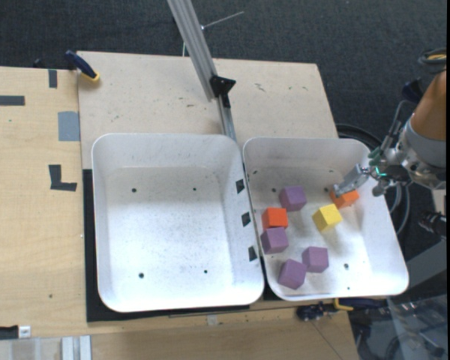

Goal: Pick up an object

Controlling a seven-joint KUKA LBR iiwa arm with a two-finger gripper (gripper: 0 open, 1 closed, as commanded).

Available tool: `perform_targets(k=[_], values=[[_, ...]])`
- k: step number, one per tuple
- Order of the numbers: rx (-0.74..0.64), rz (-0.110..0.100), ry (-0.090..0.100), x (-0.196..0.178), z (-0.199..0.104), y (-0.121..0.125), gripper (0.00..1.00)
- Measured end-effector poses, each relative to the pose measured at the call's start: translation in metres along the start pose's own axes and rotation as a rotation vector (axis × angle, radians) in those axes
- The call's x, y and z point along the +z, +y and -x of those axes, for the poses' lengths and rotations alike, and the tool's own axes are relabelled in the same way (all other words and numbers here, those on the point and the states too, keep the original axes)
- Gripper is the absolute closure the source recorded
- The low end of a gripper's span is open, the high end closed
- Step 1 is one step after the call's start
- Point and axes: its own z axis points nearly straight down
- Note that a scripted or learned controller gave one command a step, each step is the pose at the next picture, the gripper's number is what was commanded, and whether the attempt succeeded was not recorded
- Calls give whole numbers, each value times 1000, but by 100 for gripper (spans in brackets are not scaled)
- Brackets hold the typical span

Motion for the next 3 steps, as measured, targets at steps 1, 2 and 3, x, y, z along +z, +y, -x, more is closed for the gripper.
perform_targets(k=[1, 2, 3], values=[[-2, 5, -1, -3, 0, 1, 0], [0, -2, -1, 59, 3, -6, 0], [-1, 0, -1, 103, 6, -7, 0]])
